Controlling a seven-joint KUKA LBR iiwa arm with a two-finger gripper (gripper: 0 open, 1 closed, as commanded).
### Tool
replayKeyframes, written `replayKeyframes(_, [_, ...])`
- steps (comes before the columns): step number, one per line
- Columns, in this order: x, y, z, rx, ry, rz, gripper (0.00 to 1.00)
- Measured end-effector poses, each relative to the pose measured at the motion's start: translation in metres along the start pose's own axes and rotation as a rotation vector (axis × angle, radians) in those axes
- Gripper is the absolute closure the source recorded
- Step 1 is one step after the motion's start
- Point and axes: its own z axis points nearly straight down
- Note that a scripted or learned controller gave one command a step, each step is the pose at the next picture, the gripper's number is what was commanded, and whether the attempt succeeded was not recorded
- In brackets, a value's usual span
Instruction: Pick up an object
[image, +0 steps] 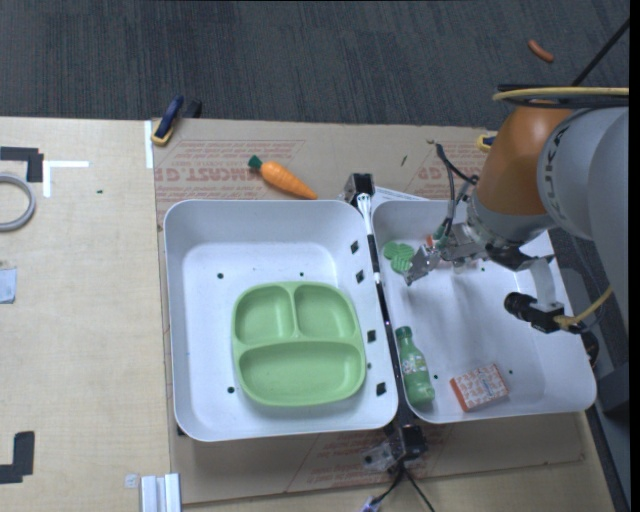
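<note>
My gripper (420, 264) hangs low over the upper left part of the right bin (520, 400). A small green object (399, 256) lies just to its left, close to the bin's left wall; whether the two touch is unclear. A green bottle (412, 366) lies along that same wall farther toward the front. An orange-red patterned box (479, 386) rests near the bin's front edge. The arm's grey body and orange band (520, 160) cover the bin's upper right corner.
The left bin (200, 300) holds a green divided plate (298, 344). A toy carrot (284, 178) lies on the cardboard behind the bins. A blue and yellow item (168, 119) sits at the cardboard's back left corner. Black clips join the bins along the middle wall.
</note>
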Motion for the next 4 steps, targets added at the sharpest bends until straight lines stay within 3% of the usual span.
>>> replayKeyframes(1, [0.025,0.050,-0.091,0.000,-0.001,0.200,0.00])
replayKeyframes(2, [-0.005,-0.012,0.000,0.000,0.000,0.164,0.00])
replayKeyframes(3, [0.058,-0.003,-0.090,0.000,-0.001,0.632,0.00])
replayKeyframes(4, [0.006,-0.050,0.010,0.001,0.000,0.553,0.00])
